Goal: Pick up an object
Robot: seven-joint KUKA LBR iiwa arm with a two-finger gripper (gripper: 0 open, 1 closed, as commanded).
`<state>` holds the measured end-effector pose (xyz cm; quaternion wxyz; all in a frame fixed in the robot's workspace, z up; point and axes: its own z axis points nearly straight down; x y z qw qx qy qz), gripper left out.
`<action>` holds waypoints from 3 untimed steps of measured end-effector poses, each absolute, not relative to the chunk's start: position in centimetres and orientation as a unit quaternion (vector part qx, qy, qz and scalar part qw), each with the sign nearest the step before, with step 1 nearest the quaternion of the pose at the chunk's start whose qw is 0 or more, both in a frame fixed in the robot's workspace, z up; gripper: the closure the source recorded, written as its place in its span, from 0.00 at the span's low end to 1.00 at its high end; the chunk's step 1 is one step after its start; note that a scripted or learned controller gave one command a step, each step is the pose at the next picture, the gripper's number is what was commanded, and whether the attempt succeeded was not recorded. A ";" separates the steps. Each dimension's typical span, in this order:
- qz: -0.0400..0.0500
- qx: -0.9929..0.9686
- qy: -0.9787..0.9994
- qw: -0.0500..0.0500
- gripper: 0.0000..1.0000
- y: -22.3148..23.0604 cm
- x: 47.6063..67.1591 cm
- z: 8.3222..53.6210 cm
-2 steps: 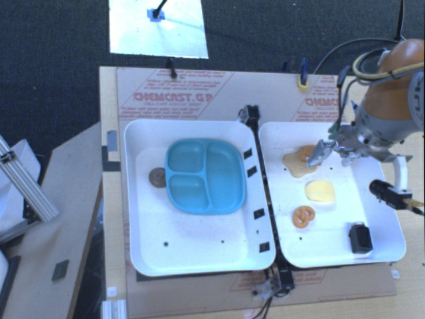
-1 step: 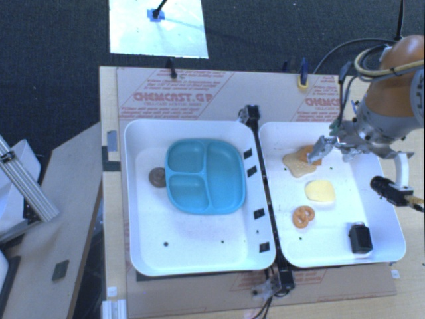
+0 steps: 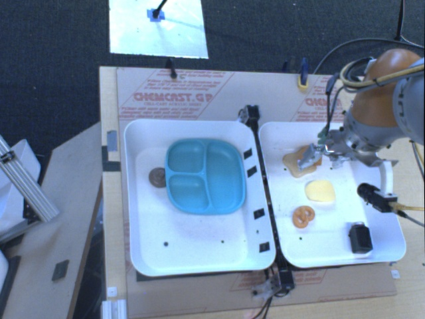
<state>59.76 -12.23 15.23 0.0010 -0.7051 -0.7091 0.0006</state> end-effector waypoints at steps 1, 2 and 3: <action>0.001 -0.706 -0.708 0.001 0.00 -11.9 59.2 10.9; 0.000 -0.707 -0.707 0.001 0.00 -11.9 59.3 8.3; -0.001 -0.707 -0.707 -0.001 1.00 -11.9 59.4 9.6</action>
